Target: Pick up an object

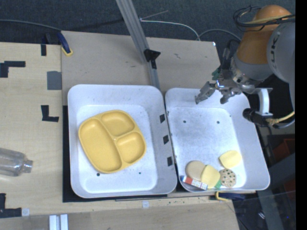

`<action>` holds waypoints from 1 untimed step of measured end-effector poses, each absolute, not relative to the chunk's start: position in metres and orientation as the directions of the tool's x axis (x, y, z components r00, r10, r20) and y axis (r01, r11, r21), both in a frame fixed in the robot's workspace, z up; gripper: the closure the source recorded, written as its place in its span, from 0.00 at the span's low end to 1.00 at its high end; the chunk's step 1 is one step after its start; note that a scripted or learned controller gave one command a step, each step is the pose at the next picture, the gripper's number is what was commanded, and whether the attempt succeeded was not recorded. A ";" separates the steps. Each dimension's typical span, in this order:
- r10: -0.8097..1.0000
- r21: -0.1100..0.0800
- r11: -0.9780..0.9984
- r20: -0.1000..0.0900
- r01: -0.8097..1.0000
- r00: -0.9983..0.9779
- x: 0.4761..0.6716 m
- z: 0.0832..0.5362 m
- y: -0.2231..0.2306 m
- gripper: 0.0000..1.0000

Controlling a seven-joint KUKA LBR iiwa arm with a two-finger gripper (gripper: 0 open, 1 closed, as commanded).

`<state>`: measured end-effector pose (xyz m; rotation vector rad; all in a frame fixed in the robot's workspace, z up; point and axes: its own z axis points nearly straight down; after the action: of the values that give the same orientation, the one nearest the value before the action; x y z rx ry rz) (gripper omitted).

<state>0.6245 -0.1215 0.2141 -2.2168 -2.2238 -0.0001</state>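
Observation:
My gripper (212,97) hovers over the far edge of the right bin (201,128), its two fingers spread open with nothing between them. Several small objects lie bunched in the right bin's near corner: a tan round piece (195,168), a yellow piece (210,175), a speckled cookie-like disc (228,178), a yellow wedge (230,158), and a red and white item (193,181). These lie well away from the gripper, toward the front of the bin.
The left bin (81,99) holds a yellow divided plate (112,140). A grey metal pole (134,25) slants across the bench behind the bins. A clear bottle (13,162) lies at the far left. Cables run along the back.

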 end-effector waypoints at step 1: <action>1.000 -0.008 -0.001 -0.002 1.000 0.001 0.641 0.103 -0.165 0.00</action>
<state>0.6408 -0.1651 0.1029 -2.2196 -2.2173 0.0109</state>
